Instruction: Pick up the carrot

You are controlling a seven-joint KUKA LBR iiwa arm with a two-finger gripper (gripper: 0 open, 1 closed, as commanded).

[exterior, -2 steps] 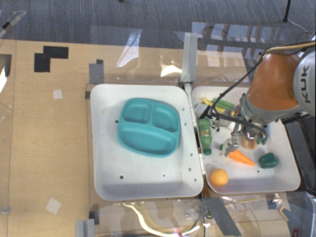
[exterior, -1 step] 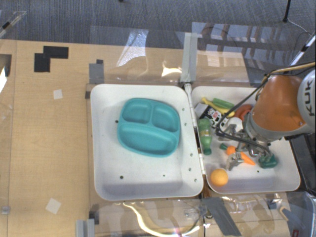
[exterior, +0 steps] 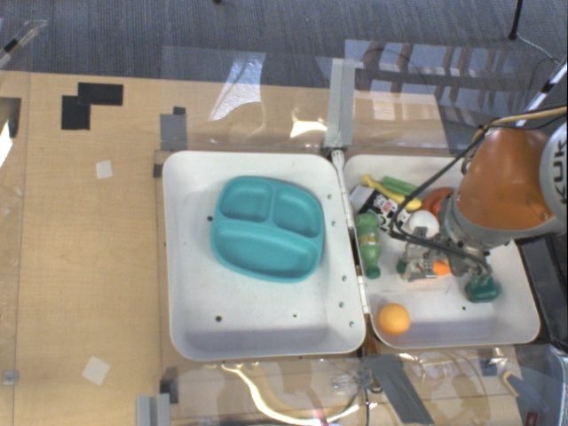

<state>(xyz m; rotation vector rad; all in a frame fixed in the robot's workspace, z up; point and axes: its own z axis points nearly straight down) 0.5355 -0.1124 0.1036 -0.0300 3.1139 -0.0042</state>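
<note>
Arm [exterior: 506, 180] entered from right and stood over the right bin [exterior: 510, 327], wrist low among the clutter. Gripper [exterior: 424, 264] sat just above bin floor, approx centre of that bin. An orange piece showed at the fingertips, at about [exterior: 437, 271]; judged to be the carrot [exterior: 437, 271], though most of it was masked by the gripper body, so ID is tentative. What showed was a short stub running roughly left-right across the view; long axis could not be confirmed w/ so little exposed. Carrot therefore lay directly at the jaws, not off to any side; no lateral travel appeared needed. Jaw state: not determinable. Finger gap was hidden by gripper housing and cables; could not say whether the orange piece was between the fingers or merely beside them. No grasp claimed. Neighbouring items: green bottle [exterior: 368, 247] just left of gripper, along the bin's left wall; orange ball [exterior: 394, 319] nearer the front-left corner, apart from gripper; dark green object [exterior: 482, 288] just right of gripper; green and yellow items [exterior: 390, 187] toward the back wall. Left bin [exterior: 191, 264] held a teal divided plate [exterior: 266, 227], well apart from the work. Judgement: crowding by bottle and dark green object is the main risk to a clean lift.
</note>
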